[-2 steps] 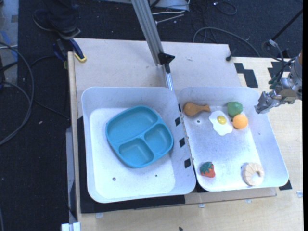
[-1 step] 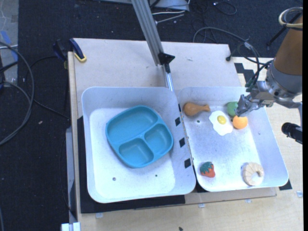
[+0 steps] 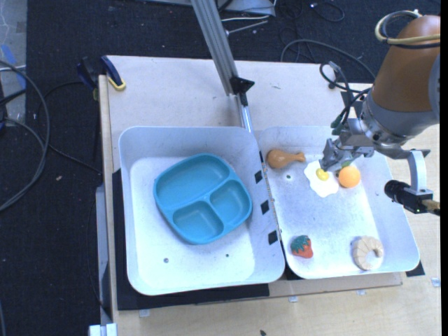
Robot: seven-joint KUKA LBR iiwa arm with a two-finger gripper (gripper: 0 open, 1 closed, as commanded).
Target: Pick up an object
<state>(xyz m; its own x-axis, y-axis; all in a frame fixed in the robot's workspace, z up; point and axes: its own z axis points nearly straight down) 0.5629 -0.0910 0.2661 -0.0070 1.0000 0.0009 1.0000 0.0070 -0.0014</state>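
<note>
I am watching the tool hanging low over the right bin, above the fried egg and just beside the orange. The camera is looking at a slant and the dark tool body is covering its own tips, so I cannot tell how wide it is standing, and I am not seeing anything held in it. The task is asking for any object, and the nearest candidates are lying right under the tool: the egg is lying flat on the bin floor, with the orange touching or almost touching its right edge. The drumstick is lying to the left near the bin wall, and the strawberry and the shrimp are sitting well apart toward the front. The left bin is carrying only a blue tray. I am judging that the risk is coming from this crowding: the egg is thin and flat, so the tool may be closing above it and catching nothing, or one tip may be pushing the round orange so that it is rolling away. If the tool is descending between the two, it may be pinching neither of them properly.
</note>
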